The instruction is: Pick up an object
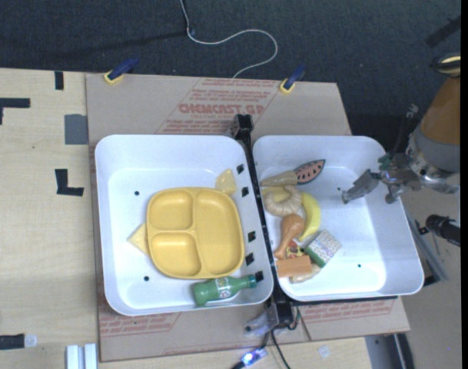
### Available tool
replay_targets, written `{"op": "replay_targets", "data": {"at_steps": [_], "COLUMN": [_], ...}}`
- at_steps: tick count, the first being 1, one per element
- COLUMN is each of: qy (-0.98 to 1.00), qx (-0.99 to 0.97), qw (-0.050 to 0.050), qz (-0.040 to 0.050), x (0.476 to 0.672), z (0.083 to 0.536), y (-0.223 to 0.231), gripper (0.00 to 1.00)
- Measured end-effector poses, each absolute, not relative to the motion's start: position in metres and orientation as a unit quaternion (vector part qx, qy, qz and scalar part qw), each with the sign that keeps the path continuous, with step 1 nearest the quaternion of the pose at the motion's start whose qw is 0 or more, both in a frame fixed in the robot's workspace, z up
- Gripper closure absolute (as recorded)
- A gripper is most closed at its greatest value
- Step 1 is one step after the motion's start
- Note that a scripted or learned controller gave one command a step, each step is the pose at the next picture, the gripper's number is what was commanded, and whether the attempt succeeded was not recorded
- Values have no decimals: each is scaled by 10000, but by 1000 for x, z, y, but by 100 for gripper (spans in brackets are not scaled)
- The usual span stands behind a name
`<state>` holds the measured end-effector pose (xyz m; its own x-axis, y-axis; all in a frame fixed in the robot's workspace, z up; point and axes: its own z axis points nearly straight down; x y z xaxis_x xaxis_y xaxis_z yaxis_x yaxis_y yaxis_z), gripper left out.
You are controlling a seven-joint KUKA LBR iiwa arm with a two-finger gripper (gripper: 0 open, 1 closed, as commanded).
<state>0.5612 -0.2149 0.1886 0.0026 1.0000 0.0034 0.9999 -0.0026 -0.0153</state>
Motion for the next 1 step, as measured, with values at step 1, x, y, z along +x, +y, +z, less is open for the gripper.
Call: {"op": "replay_targets", "data": {"at_steps": [1], "qy": [-7074], "qx": [-7068], "qw": [6], "qz": [6], "x": [565], "z": [197], "y": [-215], "gripper": [0]}}
